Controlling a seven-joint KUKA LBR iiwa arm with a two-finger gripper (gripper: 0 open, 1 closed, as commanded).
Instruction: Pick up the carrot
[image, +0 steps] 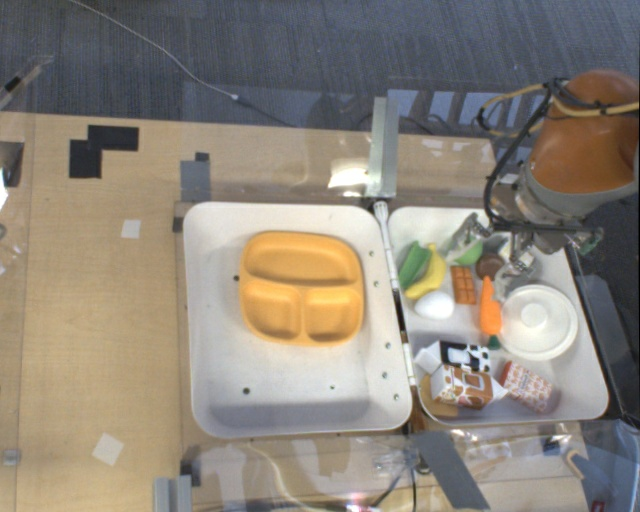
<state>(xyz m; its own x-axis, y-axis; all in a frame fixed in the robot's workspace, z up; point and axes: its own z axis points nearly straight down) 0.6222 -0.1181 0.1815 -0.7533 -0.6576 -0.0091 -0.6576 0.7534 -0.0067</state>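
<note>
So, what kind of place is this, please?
Probably a robot test bench in a lab: two white bins, toy food such as a carrot and a banana, and the arm's gripper above them.

A light wooden table (90, 330) marked with black tape squares (100, 148) meets dark grey carpet (300, 45) at the far side, crossed by a thin cable (170, 55).

Right bin (596, 395): crowded. Carrot (489, 308) wedged between brown bar (461, 285) and white bowl (538, 320); egg (434, 305) near. Left bin (215, 330): yellow tray (300, 287) central, edges free.
</note>
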